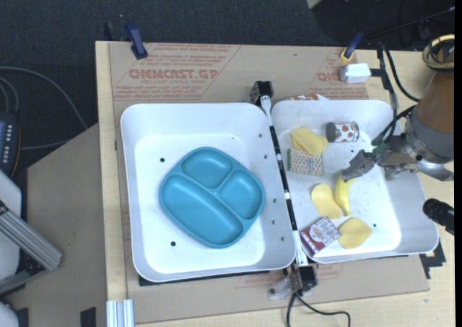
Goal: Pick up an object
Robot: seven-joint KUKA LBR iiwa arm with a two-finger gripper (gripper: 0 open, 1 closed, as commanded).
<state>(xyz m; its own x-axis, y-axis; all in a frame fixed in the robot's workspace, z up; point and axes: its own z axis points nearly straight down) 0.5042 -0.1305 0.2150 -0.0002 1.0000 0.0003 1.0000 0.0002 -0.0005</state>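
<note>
The end effector (pixel 359 167) hangs low in the right bin (pixel 404 235), just beside a banana (pixel 341 194), seemingly lined up to grasp it. Whether it is released or clenched I cannot tell. The left bin (pixel 144 131) carries a blue tray (pixel 210 196).

- Two shallow white plastic bins, left (pixel 144 131) and right (pixel 404 232), smooth with a soft sheen.
- Blue three-compartment plastic tray (pixel 209 195), smooth and slightly glossy.
- Bench top of pale brown cardboard-like board (pixel 180 66), matt, printed with red lettering.
- Yellow rounded objects (pixel 326 201), smooth, plastic-looking.
- Small red-and-white packet (pixel 320 233), shiny like printed foil or paper.
- Dark grey metal gripper (pixel 359 167), dull finish.
</note>
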